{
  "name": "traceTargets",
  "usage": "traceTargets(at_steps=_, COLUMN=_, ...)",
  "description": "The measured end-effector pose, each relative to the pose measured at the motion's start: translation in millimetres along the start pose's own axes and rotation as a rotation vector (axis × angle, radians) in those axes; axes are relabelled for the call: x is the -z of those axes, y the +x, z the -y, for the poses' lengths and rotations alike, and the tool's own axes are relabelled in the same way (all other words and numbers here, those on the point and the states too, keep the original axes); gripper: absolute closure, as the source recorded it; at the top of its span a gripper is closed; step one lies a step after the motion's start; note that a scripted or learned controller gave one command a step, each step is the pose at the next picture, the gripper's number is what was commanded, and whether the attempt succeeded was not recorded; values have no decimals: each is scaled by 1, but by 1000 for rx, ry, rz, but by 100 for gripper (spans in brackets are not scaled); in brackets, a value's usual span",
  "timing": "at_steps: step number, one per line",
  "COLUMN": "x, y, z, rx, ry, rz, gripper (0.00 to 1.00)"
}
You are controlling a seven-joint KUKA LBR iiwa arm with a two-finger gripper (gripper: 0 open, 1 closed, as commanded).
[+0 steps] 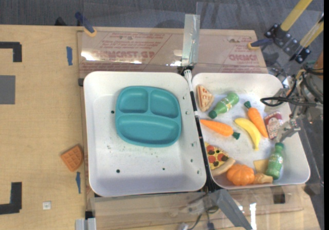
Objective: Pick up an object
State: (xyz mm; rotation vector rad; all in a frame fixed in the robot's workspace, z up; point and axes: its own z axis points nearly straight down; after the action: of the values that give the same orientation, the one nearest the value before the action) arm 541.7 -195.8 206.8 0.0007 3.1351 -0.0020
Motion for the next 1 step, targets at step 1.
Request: traceTargets(at_steps=1, x=-116, y=-26, z=14, rx=25, ry=3, rz=10, gripper=0)
